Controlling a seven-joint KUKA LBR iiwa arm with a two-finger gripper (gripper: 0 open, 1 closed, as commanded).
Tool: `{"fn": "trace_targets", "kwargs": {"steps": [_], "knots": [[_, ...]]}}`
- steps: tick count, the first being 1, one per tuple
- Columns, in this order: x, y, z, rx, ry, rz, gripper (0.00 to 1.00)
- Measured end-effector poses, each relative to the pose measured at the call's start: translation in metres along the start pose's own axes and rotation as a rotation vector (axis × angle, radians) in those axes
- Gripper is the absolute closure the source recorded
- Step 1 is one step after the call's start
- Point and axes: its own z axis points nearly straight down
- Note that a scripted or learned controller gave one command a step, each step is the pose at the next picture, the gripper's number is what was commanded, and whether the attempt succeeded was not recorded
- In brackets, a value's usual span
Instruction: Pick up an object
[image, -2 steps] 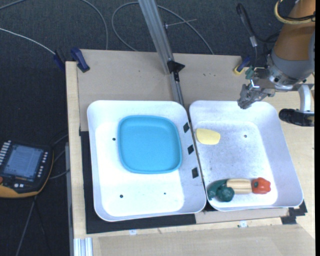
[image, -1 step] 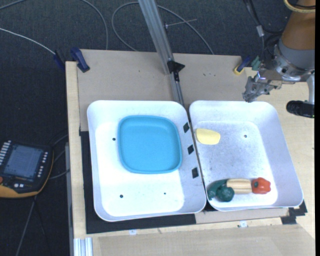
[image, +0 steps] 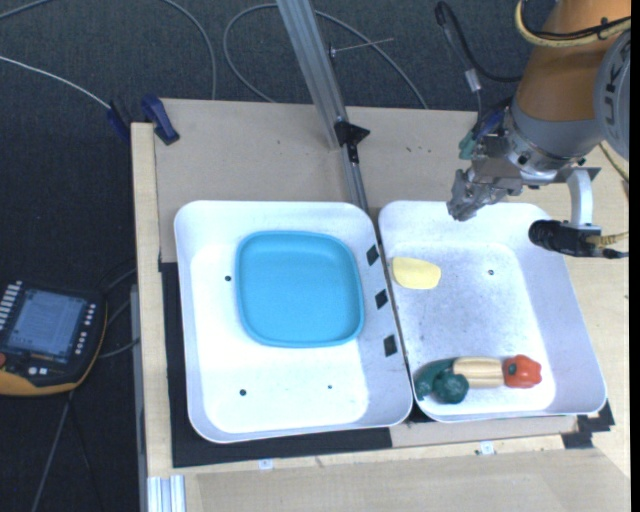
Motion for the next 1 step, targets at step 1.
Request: {"fn": "trace_targets", "kwargs": {"steps": [1], "knots": [[0.0552, -0.0123, -0.0048, -0.001, 0.0, -0.001, 1.0]]}}
